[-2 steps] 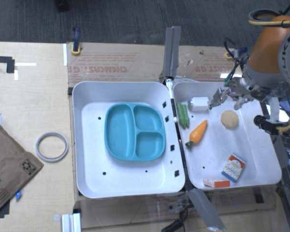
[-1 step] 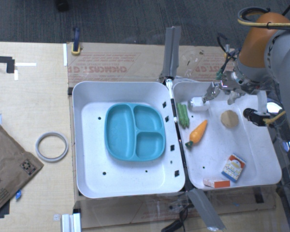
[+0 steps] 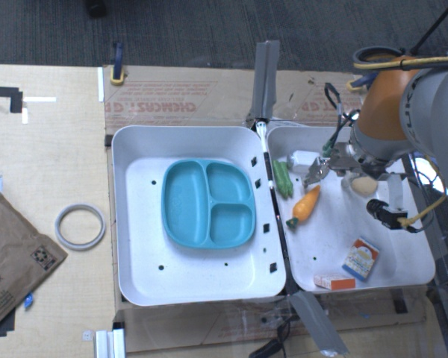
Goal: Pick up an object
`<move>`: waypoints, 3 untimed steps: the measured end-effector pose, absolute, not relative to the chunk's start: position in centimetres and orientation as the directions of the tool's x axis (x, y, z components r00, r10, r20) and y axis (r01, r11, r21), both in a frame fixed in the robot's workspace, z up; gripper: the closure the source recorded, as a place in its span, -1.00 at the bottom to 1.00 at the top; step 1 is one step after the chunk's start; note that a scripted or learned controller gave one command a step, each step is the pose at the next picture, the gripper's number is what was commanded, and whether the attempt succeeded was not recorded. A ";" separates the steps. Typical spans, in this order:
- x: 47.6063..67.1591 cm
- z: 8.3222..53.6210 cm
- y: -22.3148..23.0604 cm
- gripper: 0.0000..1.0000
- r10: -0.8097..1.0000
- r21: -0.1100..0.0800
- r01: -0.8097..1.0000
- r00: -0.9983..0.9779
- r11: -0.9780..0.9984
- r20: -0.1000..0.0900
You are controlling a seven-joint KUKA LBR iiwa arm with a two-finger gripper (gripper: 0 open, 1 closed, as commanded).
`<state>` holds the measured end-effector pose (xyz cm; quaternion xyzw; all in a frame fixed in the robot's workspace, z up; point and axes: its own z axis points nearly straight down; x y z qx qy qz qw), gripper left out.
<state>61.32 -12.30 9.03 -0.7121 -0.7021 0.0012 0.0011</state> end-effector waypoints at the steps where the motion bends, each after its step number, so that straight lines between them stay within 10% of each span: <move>1: 56.0 9.0 -9.5 -1.00 1.000 -0.004 1.000 0.003 -0.003 0.000; 2: 56.0 9.7 -9.6 1.00 1.000 -0.006 1.000 0.007 -0.007 0.000; 3: 59.8 20.8 -5.0 1.00 0.998 -0.003 0.998 0.059 -0.059 -0.002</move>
